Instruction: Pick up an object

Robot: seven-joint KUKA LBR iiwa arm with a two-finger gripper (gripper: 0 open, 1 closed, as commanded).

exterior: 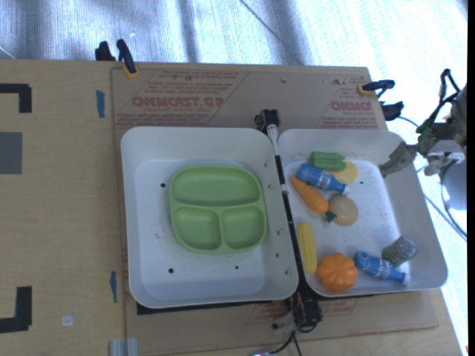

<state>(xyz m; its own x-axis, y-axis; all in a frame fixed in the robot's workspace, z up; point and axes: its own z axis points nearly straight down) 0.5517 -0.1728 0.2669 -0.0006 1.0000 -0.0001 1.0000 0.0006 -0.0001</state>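
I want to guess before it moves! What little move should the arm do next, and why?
Probably swing the gripper a bit further in over the right bin, toward the toys. It sits at that bin's far right edge with nothing seen in it, while the carrot, corn and pumpkin all lie inside the bin.

Arm (453, 136) cut off at right edge, gripper (393, 159) perhaps blurred, finger state unreadable

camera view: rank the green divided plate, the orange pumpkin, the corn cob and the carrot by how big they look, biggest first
1. green divided plate, by far the largest
2. orange pumpkin
3. corn cob and carrot: both slim and alike in length, too close to rank
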